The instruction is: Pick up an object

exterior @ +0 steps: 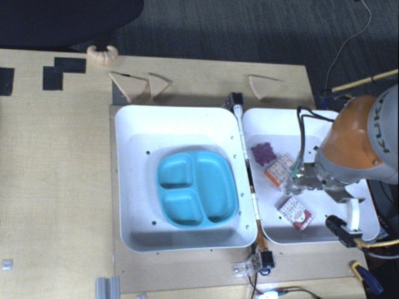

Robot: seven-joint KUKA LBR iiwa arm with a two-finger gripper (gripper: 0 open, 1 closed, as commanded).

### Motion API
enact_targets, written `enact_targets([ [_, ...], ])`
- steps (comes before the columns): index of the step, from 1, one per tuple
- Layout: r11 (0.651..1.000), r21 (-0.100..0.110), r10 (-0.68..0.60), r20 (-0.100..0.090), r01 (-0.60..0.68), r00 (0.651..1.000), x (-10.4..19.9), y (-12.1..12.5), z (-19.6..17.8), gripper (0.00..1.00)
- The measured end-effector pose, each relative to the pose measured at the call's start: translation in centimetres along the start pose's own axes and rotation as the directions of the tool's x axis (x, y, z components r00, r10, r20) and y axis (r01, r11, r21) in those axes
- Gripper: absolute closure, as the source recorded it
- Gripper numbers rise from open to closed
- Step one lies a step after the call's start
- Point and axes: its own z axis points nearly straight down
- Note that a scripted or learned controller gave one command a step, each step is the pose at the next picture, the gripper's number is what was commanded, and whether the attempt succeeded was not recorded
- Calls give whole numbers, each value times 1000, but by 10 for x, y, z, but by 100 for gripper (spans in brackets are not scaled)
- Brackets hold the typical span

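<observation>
A: Object candidates sit in the right bin (312, 124): a purple piece (262, 151) near its upper left, an orange-edged packet (278, 169) just below that, and a red-and-white packet (295, 212) nearer the front wall. All 3 lie loose on the bin floor, close together.

B: And the left bin (134, 167)?

A: It carries a blue divided tray (198, 187) with 3 compartments, lying flat at the middle. Probably too broad for this gripper.

B: Where is the gripper?

A: From the 1 camera, the gripper (295, 180) hangs over the right bin, between the orange-edged packet and the red-and-white one. The arm (356, 143) comes in from the right, its orange band above the wrist, which hides much of that bin's right half.

B: Fingers apart or together?

A: I cannot tell; the wrist body and cabling blur that spot. Nothing is visibly held.

B: Why hover there?

A: My guess is that the clustered packets make the likeliest targets, so the program aims between them. Their closeness risks nudging one aside.
</observation>
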Motion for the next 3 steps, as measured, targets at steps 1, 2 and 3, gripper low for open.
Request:
enact_targets([
  [1, 1000, 1, -1, 0, 1, 1000, 0, 0, 0, 0],
  [2, 1000, -2, -2, -1, 2, 1000, 1, 1, -10, 100],
  [3, 1000, 5, -1, 3, 1, 1000, -63, 88, 23, 100],
])
